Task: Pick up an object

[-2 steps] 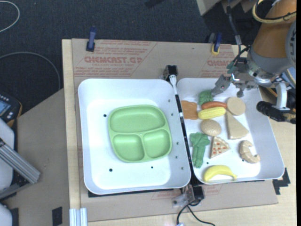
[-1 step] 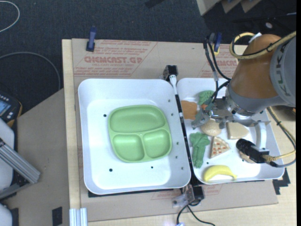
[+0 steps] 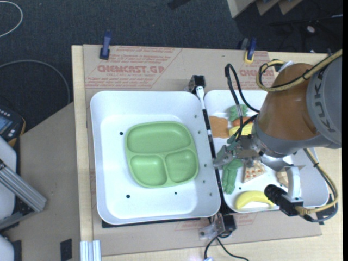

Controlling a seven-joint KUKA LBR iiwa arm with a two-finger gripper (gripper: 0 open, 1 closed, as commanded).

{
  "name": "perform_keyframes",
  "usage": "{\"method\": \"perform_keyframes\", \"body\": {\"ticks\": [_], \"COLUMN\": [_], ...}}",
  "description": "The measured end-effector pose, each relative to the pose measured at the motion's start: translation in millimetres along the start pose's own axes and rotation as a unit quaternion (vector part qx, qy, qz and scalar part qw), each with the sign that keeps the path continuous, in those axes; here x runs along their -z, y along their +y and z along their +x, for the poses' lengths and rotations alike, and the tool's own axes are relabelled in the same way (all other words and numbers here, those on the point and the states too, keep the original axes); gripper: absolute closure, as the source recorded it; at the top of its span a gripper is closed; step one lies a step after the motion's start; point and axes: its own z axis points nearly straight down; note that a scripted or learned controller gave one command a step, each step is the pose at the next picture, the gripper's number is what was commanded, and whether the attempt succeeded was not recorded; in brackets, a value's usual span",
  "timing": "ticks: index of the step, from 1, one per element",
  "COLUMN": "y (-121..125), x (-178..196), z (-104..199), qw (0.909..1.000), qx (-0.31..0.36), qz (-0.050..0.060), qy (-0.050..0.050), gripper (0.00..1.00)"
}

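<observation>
Arm (image 3: 296, 110) reached in over the right bin (image 3: 321, 192), wrist low above the food items at that bin's left side; gripper (image 3: 232, 155) sat just beside the divider between the two bins, over the upper end of the green pickle-shaped piece (image 3: 229, 177); whether the jaws were spread or pressed together could not be told, the metal parts there being dark, small and partly under the wrist; no item was visibly between them, so no grasp was recorded

Candidate objects all lay in the right bin: the green piece, tilted lengthwise along the left wall; a pizza slice (image 3: 253, 172) just beside it; a banana (image 3: 253, 200) near the front wall; an orange piece (image 3: 218, 127) and some leafy greens (image 3: 237, 113) toward the back, partly hidden by the arm; the left bin (image 3: 109, 162) held a green divided plate (image 3: 161, 153), well apart from the gripper

Judged step: the descent or closing stage of a pick, probably aimed at the green piece; lift not yet done; next move would call for a firm close around one item only, clear of the bin wall and the pizza slice, then a straight lift; the crowding made a miss or a double grab likely
</observation>
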Motion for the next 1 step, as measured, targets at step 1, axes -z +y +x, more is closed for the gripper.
{"method": "perform_keyframes", "body": {"ticks": [1], "y": [2.0], "x": [10.7], "z": [-1.7], "qw": [1.0], "qx": [-0.002], "qz": [-0.003], "qy": [-0.001], "gripper": [1.0]}}
